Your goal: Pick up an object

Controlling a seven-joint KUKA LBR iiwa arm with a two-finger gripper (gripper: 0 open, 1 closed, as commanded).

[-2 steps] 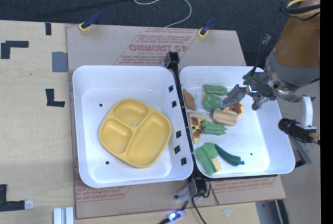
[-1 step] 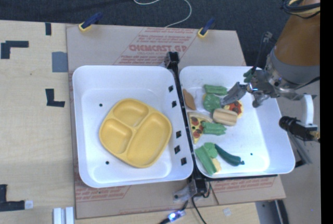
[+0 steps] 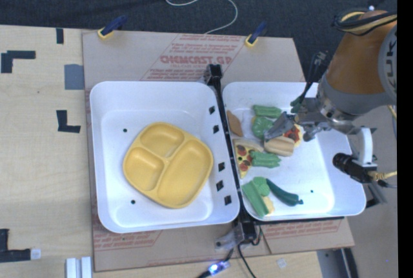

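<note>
One gripper (image 3: 282, 127) is in service, reaching in from 3 o'clock and hanging low over the right bin (image 3: 322, 202). Its two dark fingers are spread a moderate way apart, pointing toward 8 o'clock. No object can be confirmed between them; they appear to straddle or press on the toy hot dog (image 3: 285, 140), but a true hold cannot be read from this angle.

Key relation: the toy hot dog lies directly under the fingertips and slightly toward 5 o'clock of them. Its long axis runs roughly from 8 o'clock to 2 o'clock, close to the line in which the fingers point. In my judgement, a closing stroke may therefore catch the ends rather than the narrow flanks, and a wrist rotation would give a firmer bite.

Surrounding objects, working outward:
- At 11 o'clock of the gripper, touching or nearly so: a cluster of green leafy pieces (image 3: 264, 117).
- At 7 o'clock, near: a green vegetable piece (image 3: 264, 158), with a pizza slice (image 3: 243, 155) just beside it.
- At 9 o'clock, by the dividing wall: a small brown piece (image 3: 235, 123).
- At 6 o'clock, well apart: a dark green pepper (image 3: 284, 193) and a corn-like piece (image 3: 257, 196).

The left bin (image 3: 106, 141), at 9 o'clock and well apart, holds a yellow divided tray (image 3: 168, 164).
</note>
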